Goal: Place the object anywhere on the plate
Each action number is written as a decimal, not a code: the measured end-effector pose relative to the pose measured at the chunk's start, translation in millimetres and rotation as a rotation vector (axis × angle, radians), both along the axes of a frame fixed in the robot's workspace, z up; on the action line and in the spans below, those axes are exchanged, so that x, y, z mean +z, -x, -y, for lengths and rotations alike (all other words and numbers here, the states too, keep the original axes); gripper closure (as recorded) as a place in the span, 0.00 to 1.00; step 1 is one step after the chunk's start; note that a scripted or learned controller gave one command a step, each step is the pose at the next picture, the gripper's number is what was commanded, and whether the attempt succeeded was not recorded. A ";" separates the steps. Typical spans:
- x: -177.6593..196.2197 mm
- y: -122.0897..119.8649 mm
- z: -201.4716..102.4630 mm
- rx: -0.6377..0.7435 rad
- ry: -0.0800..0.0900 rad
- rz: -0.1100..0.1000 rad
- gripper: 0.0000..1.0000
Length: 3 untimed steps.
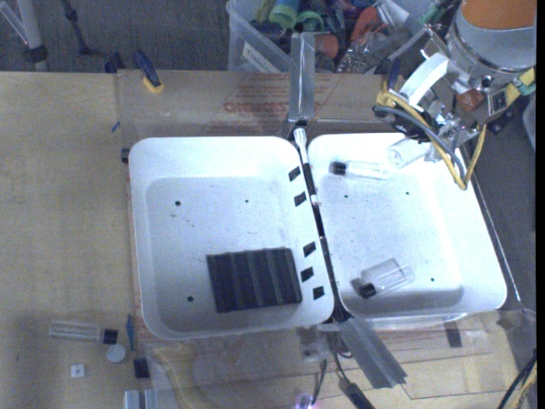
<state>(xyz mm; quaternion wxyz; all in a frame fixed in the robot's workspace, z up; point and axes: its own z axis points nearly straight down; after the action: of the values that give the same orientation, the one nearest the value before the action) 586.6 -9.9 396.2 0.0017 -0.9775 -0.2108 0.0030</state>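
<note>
— Where is the object?
— A clear little tube point(382, 277) with a black cap is seen lying well below the gripper point(415, 149), near the right bin's point(477, 254) front wall. Another tube point(361, 170) lies just left of the gripper.
— How should it be grabbed?
— It looks light, hard, smooth and roly, so its middle should be pinched gently.
— And the plate?
— The dark ridged plate point(254, 279) is far left. The gripper's state cannot be told.

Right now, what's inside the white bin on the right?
Inside the shallow white bin on the right lie two clear plastic vials with black caps: one near the back, one near the front. The grey arm's gripper covers the bin's back corner, hiding whatever is there.
</note>
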 end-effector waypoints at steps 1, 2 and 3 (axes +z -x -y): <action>38.4 -63.0 -45.7 -0.194 0.002 0.009 1.00; 37.8 -64.1 15.2 0.072 0.001 0.001 1.00; 38.2 -70.6 56.0 -0.226 0.003 0.008 1.00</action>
<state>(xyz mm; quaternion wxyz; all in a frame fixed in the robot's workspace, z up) 657.2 -65.8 434.4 -0.0003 -0.9951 -0.0992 -0.0009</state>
